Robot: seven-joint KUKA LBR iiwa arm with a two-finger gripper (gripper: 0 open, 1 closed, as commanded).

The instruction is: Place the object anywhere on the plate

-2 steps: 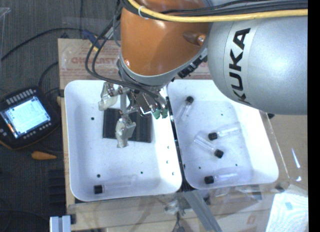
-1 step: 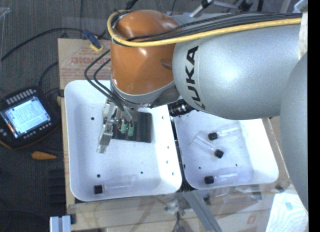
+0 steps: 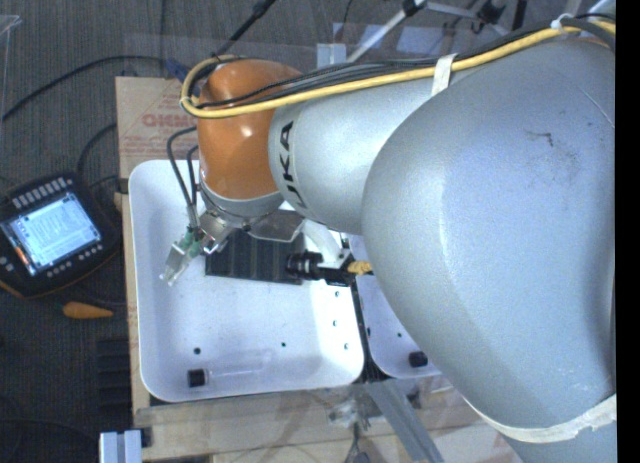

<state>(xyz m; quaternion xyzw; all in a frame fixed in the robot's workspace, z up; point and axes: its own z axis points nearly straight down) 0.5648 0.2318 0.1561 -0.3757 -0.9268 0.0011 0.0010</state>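
Note:
My gripper (image 3: 178, 259) hangs low over the upper left part of the left white bin (image 3: 160, 351), under the orange wrist band (image 3: 240, 131). Its black body (image 3: 250, 256) lies across the bin's middle. A pale greenish tip sticks out toward the bin's left wall, and I cannot make out whether anything is held there. A faint clear object (image 3: 240, 363) lies on the bin floor near the front. The arm's big grey body (image 3: 480, 221) hides most of the right bin.
A small black piece (image 3: 197, 378) sits in the left bin's front corner, and another one (image 3: 417, 359) in the visible strip of the right bin (image 3: 390, 346). A pendant with a lit screen (image 3: 50, 231) lies left of the bench. Cables run along the arm.

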